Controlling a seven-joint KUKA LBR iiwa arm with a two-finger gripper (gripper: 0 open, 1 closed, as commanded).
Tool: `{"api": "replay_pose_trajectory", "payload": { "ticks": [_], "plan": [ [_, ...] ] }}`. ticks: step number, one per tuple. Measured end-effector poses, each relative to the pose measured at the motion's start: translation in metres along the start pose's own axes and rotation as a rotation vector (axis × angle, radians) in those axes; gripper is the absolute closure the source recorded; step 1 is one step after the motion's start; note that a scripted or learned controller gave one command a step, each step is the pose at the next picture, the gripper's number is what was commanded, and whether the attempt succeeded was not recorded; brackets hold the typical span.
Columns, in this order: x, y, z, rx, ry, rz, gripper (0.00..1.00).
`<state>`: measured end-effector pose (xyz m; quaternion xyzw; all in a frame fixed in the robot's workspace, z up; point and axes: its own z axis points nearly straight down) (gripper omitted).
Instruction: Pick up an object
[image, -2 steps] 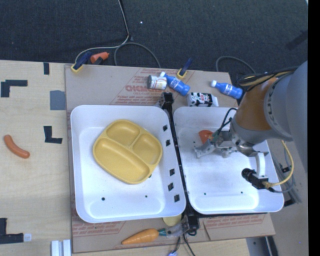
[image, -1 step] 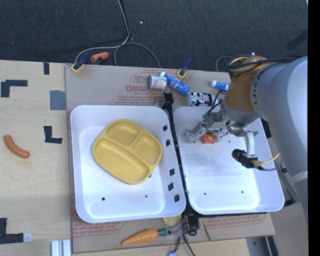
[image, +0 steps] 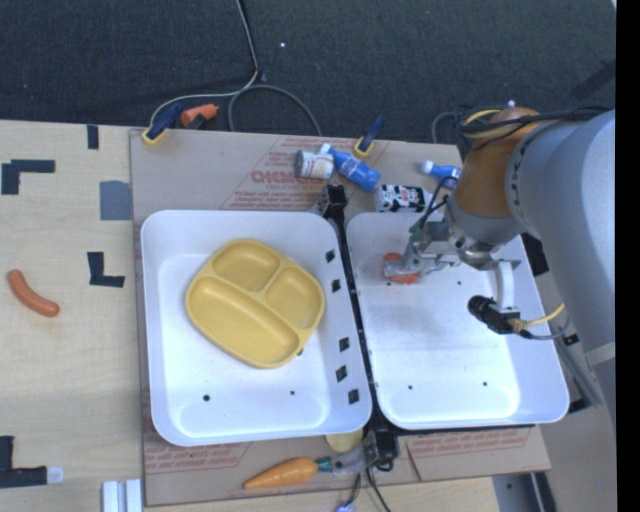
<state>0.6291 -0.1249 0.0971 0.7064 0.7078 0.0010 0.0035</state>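
My gripper (image: 412, 256) hangs low over the far left part of the right bin (image: 450, 390), at the end of the grey arm with its orange band (image: 490, 160). A small red-orange object (image: 400, 272) lies on the bin floor right at the gripper's tip, partly covered by it. Whether the object is touched or merely beside the tip is not visible. A yellow divided plate (image: 255, 300) lies in the left bin (image: 170, 400).
Behind the bins lie a white and blue bottle (image: 335, 165) and a black-and-white item (image: 402, 198). A carrot (image: 285, 472) lies at the front edge, and an orange sausage (image: 33, 293) at far left. A black cable fitting (image: 492, 312) hangs from the arm over the right bin.
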Motion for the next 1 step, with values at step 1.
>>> {"api": "replay_pose_trajectory", "payload": {
  "ticks": [1],
  "plan": [
    [0.0375, -0.0209, -0.0934, 0.0, 0.005, -0.003, 1.0]
  ]
}}
